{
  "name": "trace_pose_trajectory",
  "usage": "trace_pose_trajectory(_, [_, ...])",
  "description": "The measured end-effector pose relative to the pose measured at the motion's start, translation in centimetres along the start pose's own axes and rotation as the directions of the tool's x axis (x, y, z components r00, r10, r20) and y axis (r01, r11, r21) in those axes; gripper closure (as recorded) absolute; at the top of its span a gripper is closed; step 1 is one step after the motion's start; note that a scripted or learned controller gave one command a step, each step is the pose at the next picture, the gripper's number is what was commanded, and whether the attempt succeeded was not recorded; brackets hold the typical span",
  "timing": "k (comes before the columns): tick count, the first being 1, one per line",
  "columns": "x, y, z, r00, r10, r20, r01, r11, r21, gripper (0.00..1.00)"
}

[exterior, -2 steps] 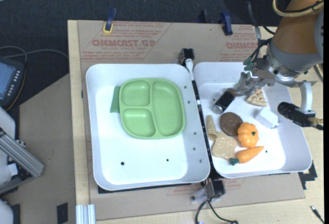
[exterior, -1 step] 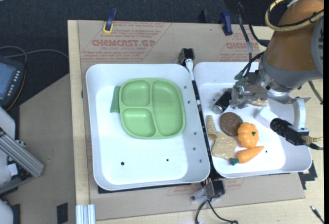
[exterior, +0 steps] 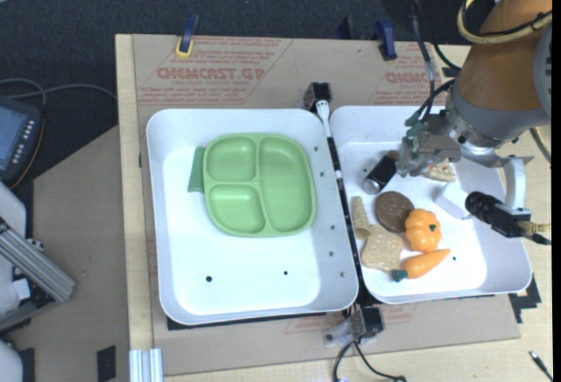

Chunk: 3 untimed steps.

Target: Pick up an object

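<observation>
Over the right bin (exterior: 513,271), the arm partly hides the claw (exterior: 423,154); its state is unreadable.

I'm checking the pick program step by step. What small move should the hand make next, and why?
Probably a short descent onto the black cylinder. The hand sits in the right bin just beside that cylinder, with nothing visible between its fingers. The orange pumpkin, carrot and brown disc lie farther toward the bin's near edge, so the cylinder looks like the closest target.
</observation>
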<state>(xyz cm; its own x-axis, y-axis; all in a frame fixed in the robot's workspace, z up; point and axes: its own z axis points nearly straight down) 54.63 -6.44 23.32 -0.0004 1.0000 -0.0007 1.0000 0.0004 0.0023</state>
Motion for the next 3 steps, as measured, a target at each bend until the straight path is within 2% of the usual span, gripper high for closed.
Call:
trace_pose_trajectory(1, [0.6,-0.8,0.3,1.000,0.000,-0.002,0.000,1.000,0.005,1.00])
trace_pose_trajectory(2, [-0.5,-0.1,1.8,1.000,0.002,-0.001,-0.002,1.000,0.006,1.00])
trace_pose_trajectory(3, [0.4,-1.1,1.5,1.000,0.000,-0.002,0.000,1.000,0.005,1.00])
